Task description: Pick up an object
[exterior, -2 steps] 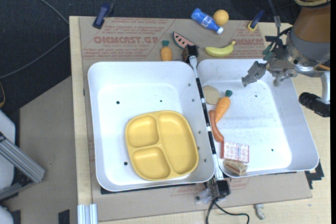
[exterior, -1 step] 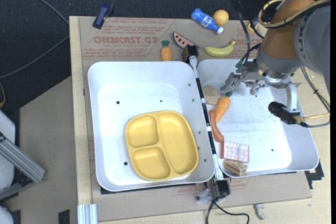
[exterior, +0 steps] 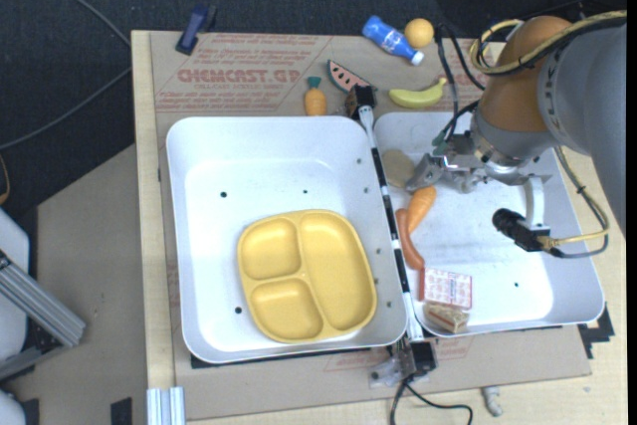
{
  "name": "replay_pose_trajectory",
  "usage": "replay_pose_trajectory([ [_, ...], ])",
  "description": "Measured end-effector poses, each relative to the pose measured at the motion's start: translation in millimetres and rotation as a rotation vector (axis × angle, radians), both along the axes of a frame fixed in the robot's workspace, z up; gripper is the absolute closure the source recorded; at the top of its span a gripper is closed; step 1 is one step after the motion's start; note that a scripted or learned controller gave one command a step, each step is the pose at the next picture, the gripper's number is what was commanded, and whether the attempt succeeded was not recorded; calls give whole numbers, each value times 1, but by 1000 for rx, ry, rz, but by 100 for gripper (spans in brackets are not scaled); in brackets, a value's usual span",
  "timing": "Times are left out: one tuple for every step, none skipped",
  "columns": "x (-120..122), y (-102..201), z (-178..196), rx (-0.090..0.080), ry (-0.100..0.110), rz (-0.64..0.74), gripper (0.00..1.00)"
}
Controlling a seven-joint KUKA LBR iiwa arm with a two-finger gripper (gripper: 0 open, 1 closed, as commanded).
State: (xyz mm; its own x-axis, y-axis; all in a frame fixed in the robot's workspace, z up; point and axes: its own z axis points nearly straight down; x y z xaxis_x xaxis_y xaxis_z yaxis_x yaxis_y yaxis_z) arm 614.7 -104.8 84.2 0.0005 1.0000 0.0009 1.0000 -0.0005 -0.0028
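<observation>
Far left on the counter [exterior: 149, 214], near its back edge, lay a small blue clip [exterior: 194, 29], well apart from everything else. The left bin [exterior: 189, 164] held a yellow tray [exterior: 304, 274] with three compartments, sitting toward the front. Behind the bins, on the printed cardboard, stood a little toy carrot [exterior: 316, 100], a watermelon slice [exterior: 343, 75], a blue bottle [exterior: 391, 39], an orange ball [exterior: 420, 32] and a banana [exterior: 418, 95]. In the right bin [exterior: 567, 294], hard against the left wall, an orange carrot [exterior: 419, 208] leaned over a red sausage-like piece [exterior: 409, 244], and nearer the front sat a red-and-white packet [exterior: 448, 288] touching a brown chunk [exterior: 448, 318]. The gripper [exterior: 443, 166] hung low over the back left of that bin, just beside the carrot's top end, with the arm [exterior: 557, 75] looming in from the right. I could not tell how its jaws stood; the wrist hid them from where I looked. Nothing appeared held. To my eye this was the reach, with the carrot the likely target, not yet grasped. The next move would call for settling squarely over the carrot, clear of the bin wall, and closing across its narrow width before lifting.
</observation>
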Motion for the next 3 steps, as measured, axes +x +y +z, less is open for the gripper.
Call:
replay_pose_trajectory([
  [-22, 9, 0, 0, 0, 0, 0],
  [-21, 9, 10, 0, -2, -1, 100],
  [-64, 53, 101, 0, -4, 1, 100],
])
